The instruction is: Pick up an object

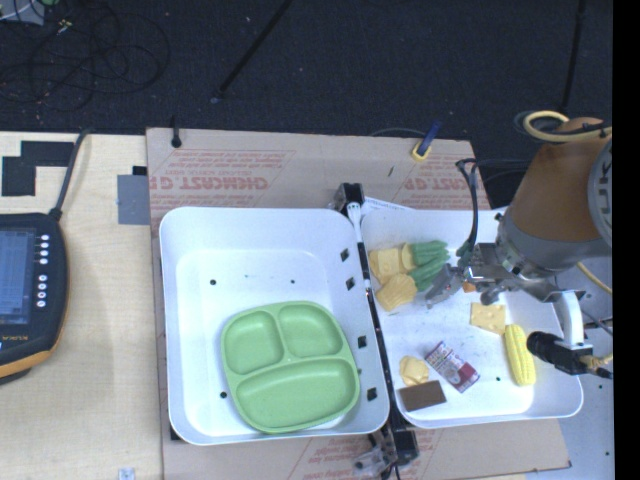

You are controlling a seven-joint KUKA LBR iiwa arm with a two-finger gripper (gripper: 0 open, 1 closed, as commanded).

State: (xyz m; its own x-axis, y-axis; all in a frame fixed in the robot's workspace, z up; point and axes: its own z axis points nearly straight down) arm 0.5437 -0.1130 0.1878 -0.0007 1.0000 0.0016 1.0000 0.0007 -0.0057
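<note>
Gripper (pixel 445 283) low in right bin (pixel 545 403) beside green toy (pixel 430 256); finger state unclear. Plate (pixel 290 366) in left bin (pixel 200 268).

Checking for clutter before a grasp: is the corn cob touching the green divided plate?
Apart. The camera view shows the corn cob in the right bin and the green divided plate in the left bin, with the bin walls between them.
</note>
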